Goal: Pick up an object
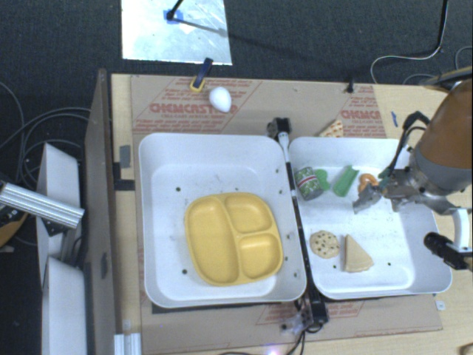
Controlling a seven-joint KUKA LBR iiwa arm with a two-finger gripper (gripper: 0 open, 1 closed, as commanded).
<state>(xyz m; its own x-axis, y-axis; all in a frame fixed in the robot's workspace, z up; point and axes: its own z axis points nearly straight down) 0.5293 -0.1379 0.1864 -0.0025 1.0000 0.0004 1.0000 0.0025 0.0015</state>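
White plastic everywhere on this bench: two shallow bins sat side by side on a cardboard sheet [177,102] with red lettering. The left bin [159,198] had one thing in it, a yellow divided tray [233,237] with three compartments, lying flat and a bit turned.

All the small pickable stuff was in the right bin [421,272]. Up near the divider was a green-and-white can [310,183] on its side, and just beside it to the right a green block [344,180], tilted. Right of that was a small orange piece [366,181], and the gripper [367,198] was down right at it, coming in from the right on the grey arm [451,143]. I honestly couldn't tell how the gripper was set, or whether it had the orange piece; too small and dark there.

Lower in the same bin, a round cookie [324,243] and a tan sandwich wedge [357,254] sat just beside each other, well clear of the arm. So the crowded bit was the top row, with the green block close to where the gripper was.

Outside the bins, a white egg [220,98] lay on the cardboard behind the left bin, with a small yellow-and-blue thing [200,76] just behind it, and a cracker-looking piece [333,129] poked out behind the right bin.
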